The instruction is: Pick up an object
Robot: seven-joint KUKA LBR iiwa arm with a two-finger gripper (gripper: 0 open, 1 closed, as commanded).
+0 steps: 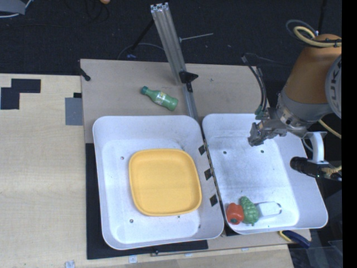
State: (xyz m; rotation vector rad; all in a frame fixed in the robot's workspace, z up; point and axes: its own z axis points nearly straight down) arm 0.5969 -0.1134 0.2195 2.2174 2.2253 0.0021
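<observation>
**Hovering over the right bin, well short of the toys**

Hanging above the upper part of the right bin [312, 205], the gripper [257, 137] points down and to the left, with bare white floor under its tip. Whether its jaws stand apart or together cannot be told at this angle; nothing shows between them.

The objects to pick lie well below the jaws, toward the bin's near edge: a small red toy [235, 213], a green knobbly toy [250, 211] touching it on the right, and a white piece [270, 209] just beside the green one, further right. All three rest on the bin floor, well apart from the gripper.

Left of the jaws, across the wall where the two bins meet, the left bin [109, 144] holds a yellow square plate [164, 181] lying flat near its middle. Up and to the left of the jaws, outside both bins, a green bottle [159, 98] lies on its side on the bench [111, 82], near a slanting metal rail [172, 38]. The arm's orange band [312, 71] sits above and to the right of the jaws.
</observation>
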